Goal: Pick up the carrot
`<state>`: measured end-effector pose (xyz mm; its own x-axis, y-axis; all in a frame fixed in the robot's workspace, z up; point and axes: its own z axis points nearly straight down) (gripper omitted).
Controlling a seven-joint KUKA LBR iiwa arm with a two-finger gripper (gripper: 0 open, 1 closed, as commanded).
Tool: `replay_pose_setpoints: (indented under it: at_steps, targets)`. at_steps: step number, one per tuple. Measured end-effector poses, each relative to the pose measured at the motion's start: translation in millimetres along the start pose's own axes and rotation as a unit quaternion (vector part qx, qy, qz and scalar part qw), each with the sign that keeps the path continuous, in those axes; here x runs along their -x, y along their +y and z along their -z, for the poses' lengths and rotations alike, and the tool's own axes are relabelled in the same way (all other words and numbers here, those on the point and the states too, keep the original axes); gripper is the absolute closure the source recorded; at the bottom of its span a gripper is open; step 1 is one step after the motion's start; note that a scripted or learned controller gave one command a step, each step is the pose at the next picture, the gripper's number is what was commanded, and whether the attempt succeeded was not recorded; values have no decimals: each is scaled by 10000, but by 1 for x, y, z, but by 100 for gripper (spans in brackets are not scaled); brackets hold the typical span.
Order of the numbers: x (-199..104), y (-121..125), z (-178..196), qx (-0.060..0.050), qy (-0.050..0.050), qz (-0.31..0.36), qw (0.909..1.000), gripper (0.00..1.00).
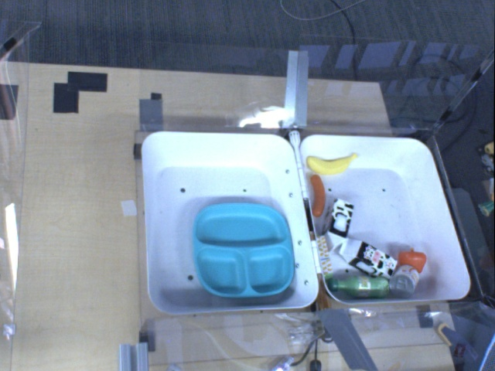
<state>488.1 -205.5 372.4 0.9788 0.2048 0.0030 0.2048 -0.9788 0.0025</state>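
Fingers: can't tell wide or narrow from this view, and nothing's gripped as far as the pic shows. Carrot (316, 195) lies flat in the right bin (433, 165), tight along its left wall, just below the banana (331, 163) and just beside the black-and-white carton (340, 218). So by my read the pick hasn't started: approach, descent, close and lift are all left, w/ the blue divided plate (244, 248) alone in the left bin (166, 168).
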Motion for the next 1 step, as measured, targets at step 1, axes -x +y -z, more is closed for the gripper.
replay_pose_setpoints:
  at_steps: [1]
  targets:
    - [0,0,10,3,3,5,10000,100]
